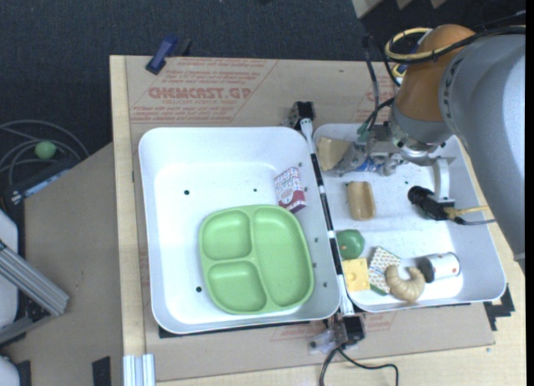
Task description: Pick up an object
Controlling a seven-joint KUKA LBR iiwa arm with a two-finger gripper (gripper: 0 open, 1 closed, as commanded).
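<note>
**Possibly a Miss: Gripper Poised Past the Tan Block**

Judging from the layout, the nearest candidate for the pick is the tan block (pixel 360 199). It lies flat on the floor of the right bin (pixel 476 234), just up the view from the green ball (pixel 349 243) and apart from it. The gripper (pixel 375 161) hangs farther up from the green ball, over the block's far end and a little to the right. Whether it is apart or together cannot be told, because the wrist covers it. Nothing shows as held.

The block's long axis runs almost straight away from the green ball toward the bin's far wall, nearly parallel with the wall that the two bins share. Both ends look alike, so the block has no real heading, only that line. A grasp would probably need to close across its short width.

Several things could spoil the pick. A straight descent from where the gripper hangs would likely land on the block's far end or beyond it, tipping or nudging the block rather than catching it. The yellowish wedge (pixel 331 155) sits up and left of the green ball against the shared wall, near enough to be struck instead. A push along the axis could slide the block into the green ball.
</note>
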